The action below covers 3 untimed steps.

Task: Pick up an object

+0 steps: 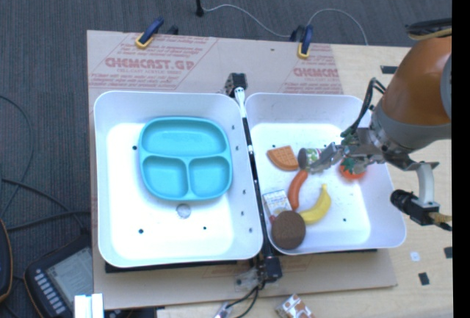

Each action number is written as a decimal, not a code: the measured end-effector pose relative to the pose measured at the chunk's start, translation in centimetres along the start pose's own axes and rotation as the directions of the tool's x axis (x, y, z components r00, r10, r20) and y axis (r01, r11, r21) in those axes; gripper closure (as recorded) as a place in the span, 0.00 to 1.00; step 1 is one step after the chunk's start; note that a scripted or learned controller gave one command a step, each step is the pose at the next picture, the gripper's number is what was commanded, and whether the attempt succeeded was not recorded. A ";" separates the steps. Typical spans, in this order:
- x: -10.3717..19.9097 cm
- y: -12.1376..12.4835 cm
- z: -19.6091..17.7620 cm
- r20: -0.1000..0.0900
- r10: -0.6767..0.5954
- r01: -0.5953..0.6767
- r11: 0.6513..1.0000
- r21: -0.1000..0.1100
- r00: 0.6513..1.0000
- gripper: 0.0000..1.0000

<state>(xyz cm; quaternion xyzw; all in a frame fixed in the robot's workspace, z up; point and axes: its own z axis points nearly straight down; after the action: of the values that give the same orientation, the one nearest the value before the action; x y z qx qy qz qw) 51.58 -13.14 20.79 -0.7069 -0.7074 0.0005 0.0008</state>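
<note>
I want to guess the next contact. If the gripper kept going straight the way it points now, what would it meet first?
The gripper points toward the view's left, low over the right bin. First in line is probably the orange wedge, though its height above it is unclear.

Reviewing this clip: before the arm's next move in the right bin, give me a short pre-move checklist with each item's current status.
1. Gripper is over the right bin: ok.
2. An object sits between its fingers: cannot tell; a green-labelled item lies at the tip.
3. Finger opening readable: cannot tell.
4. Nearby objects apart from the tip: not ok; the orange wedge, carrot and red item crowd it.
5. Banana and brown ball lie apart from the tip: ok.
6. Blue divided tray rests in the left bin: ok.
</note>
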 end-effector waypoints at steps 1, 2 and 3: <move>-2.3 3.3 12.0 0.003 0.000 0.000 1.000 -0.011 1.000 0.00; 2.4 -2.9 11.9 0.011 0.006 -0.006 1.000 -0.017 1.000 0.00; 2.6 -2.8 10.9 0.007 0.004 -0.004 1.000 -0.015 1.000 1.00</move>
<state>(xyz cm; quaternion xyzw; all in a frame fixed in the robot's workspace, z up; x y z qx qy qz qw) 48.76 -10.50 9.86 -0.7083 -0.7058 -0.0024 -0.0068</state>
